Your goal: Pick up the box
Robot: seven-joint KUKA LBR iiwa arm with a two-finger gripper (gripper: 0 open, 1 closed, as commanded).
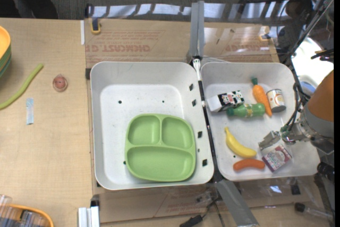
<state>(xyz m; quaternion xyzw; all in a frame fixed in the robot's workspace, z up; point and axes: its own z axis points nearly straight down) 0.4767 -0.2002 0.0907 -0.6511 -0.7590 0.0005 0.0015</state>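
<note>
A small white box (228, 100) with black and red print lies on its side at the upper left of the right bin (297, 167). A small pink and white packet-like box (277, 158) lies near that bin's front right corner. My gripper (270, 140) hangs low over the right bin, just above and left of the pink box and right of a banana (239, 145). Well behind it, across the bin, is the white box. I see nothing held in the gripper. The orange-banded arm (321, 106) comes in from the right.
The right bin also holds a green bottle (246, 110), a carrot (260, 98), a small can (275, 100) and a red sausage (248, 165). A green divided plate (160, 148) lies in the left bin (106, 114). Small items lie on the wooden bench at left.
</note>
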